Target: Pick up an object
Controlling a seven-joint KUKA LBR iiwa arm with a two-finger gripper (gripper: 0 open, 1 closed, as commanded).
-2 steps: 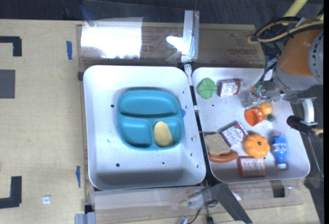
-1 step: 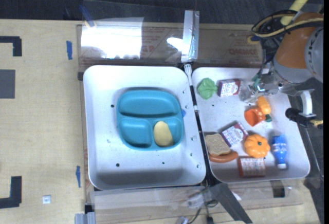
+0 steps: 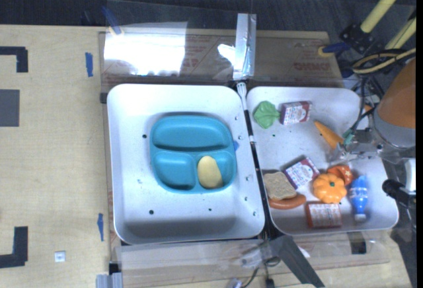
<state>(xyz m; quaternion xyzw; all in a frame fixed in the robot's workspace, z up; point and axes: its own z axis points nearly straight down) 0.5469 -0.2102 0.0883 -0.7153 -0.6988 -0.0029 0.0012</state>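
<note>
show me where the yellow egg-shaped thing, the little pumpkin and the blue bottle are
Yellow egg-shaped thing (image 3: pixel 209 172), camera view, its middle.
Little pumpkin (image 3: pixel 329 188), camera view, its orange body.
Blue bottle (image 3: pixel 359 198), camera view, its body.

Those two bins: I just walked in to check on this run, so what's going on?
The arm reaches in over the right bin, above a jumble of toy food: a pumpkin, a carrot, a blue bottle. Nothing looks lifted yet. The left bin holds a blue divided tray with a yellow piece in it.

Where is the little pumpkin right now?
The pumpkin sits in the right bin, toward its lower right, between the blue bottle and a slice of bread.
</note>
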